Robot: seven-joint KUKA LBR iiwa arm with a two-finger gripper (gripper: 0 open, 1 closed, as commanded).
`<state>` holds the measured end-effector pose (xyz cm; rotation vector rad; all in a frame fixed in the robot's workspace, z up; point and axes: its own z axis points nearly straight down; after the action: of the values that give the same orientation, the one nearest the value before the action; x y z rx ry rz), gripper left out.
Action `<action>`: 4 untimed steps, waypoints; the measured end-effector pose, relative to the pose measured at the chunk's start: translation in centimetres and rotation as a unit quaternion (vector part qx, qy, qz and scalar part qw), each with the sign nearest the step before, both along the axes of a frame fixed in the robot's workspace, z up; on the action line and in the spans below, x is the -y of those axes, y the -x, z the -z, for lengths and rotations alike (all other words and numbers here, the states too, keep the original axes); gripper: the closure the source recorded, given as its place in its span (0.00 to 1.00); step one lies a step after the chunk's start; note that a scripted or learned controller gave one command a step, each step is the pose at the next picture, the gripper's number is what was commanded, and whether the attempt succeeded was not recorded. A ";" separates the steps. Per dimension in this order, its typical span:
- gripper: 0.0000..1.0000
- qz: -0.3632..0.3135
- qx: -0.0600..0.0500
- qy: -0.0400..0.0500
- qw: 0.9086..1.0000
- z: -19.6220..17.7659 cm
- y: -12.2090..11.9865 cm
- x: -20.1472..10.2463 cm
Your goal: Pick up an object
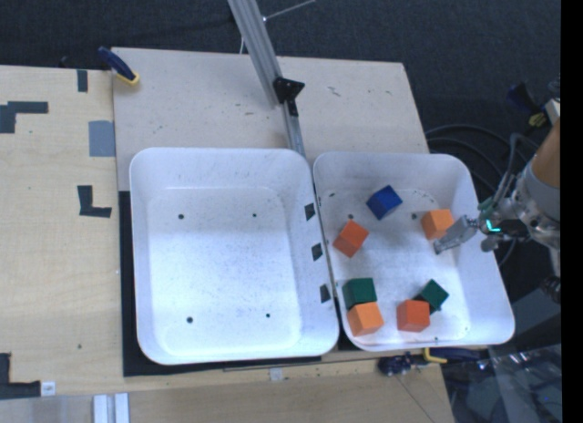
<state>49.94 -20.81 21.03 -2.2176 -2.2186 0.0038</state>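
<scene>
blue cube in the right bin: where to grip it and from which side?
Judging from this view, take the blue cube from above, across two opposite side faces. It sits alone on the floor of the right bin, rotated against the walls, so turn the tool to match. Orange cubes lie apart from it, so the fingers should have room.

Grey claw [453, 237], green-lit wrist

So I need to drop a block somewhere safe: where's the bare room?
The left bin has open floor wall to wall. The right bin is crowded: blue cube, orange cubes and green cubes, gripper at its right wall.
</scene>
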 end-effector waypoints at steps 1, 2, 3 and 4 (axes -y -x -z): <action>0.00 -0.001 0.002 0.001 1.000 -0.2 -0.1 0.0; 0.00 -0.001 -0.001 0.000 1.000 4.4 -0.1 -0.7; 0.00 0.000 -0.001 0.000 1.000 10.5 -0.5 -0.3; 0.00 -0.001 0.000 0.001 1.000 12.0 -0.5 -0.4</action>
<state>50.40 -20.46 9.07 -2.2172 -2.2212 0.0044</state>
